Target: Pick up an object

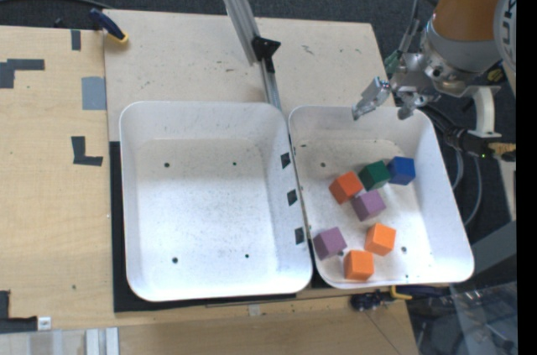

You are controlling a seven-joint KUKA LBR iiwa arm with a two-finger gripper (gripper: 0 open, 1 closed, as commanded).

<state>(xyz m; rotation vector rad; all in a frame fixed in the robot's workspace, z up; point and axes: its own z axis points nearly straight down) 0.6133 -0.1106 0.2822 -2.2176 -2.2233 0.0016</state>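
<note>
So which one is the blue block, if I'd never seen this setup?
Look at the right bin, the one holding all the blocks. The blue block sits nearest that bin's right wall, at the far end of the cluster, right beside a green block. It is the sole blue one; the others are orange, purple or green.

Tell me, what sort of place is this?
Probably a robotics lab or test bench: a robot arm hangs over two white bins, one holding coloured blocks, on a plywood bench marked with tape.
</note>
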